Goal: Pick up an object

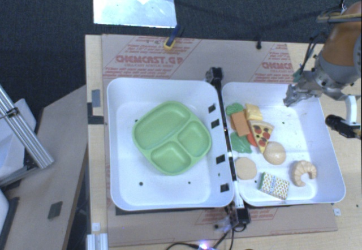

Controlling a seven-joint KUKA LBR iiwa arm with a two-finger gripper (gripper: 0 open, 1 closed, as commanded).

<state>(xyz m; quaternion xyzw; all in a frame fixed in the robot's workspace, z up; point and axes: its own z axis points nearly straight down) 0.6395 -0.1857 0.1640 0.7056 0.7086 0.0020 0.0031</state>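
Croissant point(304, 172) in right bin point(328, 147) looks light, rigid, smooth plastic; pinch across its narrow middle; gripper point(294, 96) grip state unclear, hovering apart.

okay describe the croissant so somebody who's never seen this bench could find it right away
Start at the right-hand white bin, the one with the toy food, not the one with the green divided plate. Go to its near right corner. The croissant lies there, right of the patterned packet and below the pale egg-like ball; it is the only curved, tan, crescent-shaped piece.
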